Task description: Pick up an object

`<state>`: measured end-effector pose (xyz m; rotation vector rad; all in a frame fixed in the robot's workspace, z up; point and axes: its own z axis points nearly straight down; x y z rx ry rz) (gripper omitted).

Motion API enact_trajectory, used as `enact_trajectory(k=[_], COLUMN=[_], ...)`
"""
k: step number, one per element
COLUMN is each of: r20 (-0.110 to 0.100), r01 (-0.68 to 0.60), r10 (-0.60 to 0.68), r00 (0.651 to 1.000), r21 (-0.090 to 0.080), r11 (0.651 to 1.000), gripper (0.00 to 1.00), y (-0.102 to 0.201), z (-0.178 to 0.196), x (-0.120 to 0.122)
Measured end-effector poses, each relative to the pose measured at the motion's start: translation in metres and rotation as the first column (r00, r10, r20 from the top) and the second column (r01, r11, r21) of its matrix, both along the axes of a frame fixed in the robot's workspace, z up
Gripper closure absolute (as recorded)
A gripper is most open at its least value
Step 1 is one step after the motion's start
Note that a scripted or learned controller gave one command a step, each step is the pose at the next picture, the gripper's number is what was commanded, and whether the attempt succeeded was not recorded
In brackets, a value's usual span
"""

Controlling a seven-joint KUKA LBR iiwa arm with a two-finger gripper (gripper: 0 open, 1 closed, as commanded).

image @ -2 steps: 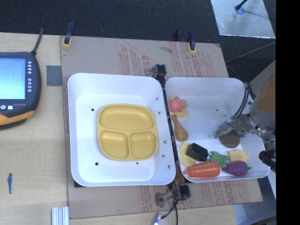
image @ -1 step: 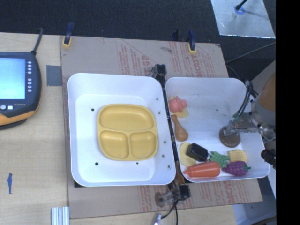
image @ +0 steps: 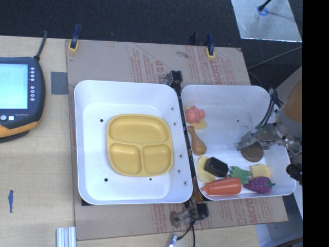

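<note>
My gripper [image: 253, 140] is low in the right bin [image: 226, 94], near its right wall, with the arm coming in from the right edge. Right under it lies a flat brown round piece [image: 252, 153], touching or nearly touching the gripper's tip. Further toy food lies in this bin: a pink piece [image: 194, 115], a brown drumstick [image: 197, 142], a black block [image: 216, 166] on a yellow slice [image: 203, 174], an orange carrot [image: 222, 187], a green piece [image: 239, 173], purple grapes [image: 258, 184] and a yellow corn piece [image: 260, 170].
The left bin [image: 92, 102] holds a yellow divided plate [image: 140, 143]. A control pendant [image: 18, 94] sits at the bench's left edge. Clamps [image: 73, 39] hold the cardboard at the back. The right bin's upper middle floor is bare.
</note>
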<state>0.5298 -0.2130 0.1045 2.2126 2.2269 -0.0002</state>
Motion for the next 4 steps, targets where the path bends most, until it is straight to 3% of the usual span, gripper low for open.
enact_trajectory(k=[1, 2, 3, 4], r20=[-0.001, -0.001, 0.000, -0.003], r01=[-0.002, -0.003, -0.001, 0.004], r10=[0.002, 0.003, 0.001, -0.004], r00=[1.000, 1.000, 1.000, 1.000], r21=[-0.001, -0.001, 0.001, 0.001], r11=[1.000, 1.000, 1.000, 1.000], gripper=[1.00, 0.00, 0.00, 0.00], y=[-0.001, -0.001, 0.066, 0.000], z=[0.010, 0.010, -0.011, 0.001], x=[0.000, 0.000, 0.014, -0.007])
